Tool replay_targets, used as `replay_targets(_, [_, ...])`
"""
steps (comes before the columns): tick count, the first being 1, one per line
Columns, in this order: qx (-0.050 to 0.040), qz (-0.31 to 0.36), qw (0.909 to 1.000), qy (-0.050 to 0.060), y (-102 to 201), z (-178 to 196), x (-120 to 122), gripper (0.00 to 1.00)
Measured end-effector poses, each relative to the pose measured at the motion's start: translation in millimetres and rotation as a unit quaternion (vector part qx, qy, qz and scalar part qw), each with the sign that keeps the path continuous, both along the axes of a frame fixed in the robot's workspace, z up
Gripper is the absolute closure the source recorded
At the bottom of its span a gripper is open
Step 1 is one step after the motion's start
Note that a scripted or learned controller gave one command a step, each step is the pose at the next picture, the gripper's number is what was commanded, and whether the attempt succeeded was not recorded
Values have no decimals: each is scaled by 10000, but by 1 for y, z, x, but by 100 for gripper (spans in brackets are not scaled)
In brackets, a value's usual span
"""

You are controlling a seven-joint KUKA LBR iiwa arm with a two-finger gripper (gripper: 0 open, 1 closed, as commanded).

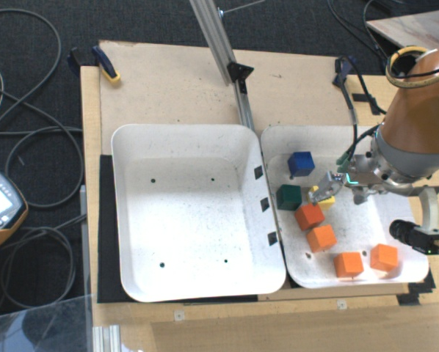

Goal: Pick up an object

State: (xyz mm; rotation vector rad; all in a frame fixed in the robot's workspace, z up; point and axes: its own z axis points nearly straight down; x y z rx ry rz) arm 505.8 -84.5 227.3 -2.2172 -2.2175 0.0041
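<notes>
hand (335, 184) hovers low over the right bin (403, 218), beside a small yellow piece (322, 193); whether it is clenched or released cannot be told. nothing is seen between its tips. nearest candidates: orange block (309, 215) and green block (289, 196), touching each other. recommended: centre squarely over one block, clear of its neighbour, then descend straight before clamping.
</notes>
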Motion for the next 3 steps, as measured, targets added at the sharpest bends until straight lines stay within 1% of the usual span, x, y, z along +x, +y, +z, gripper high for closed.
replay_targets(1, [-5, -1, 10000, -23, 0, 1, 1, 0])
replay_targets(2, [-1, -7, 10000, 8, -5, -47, -8, 0])
replay_targets(3, [1, -6, 10000, 8, -9, -92, -14, 0])
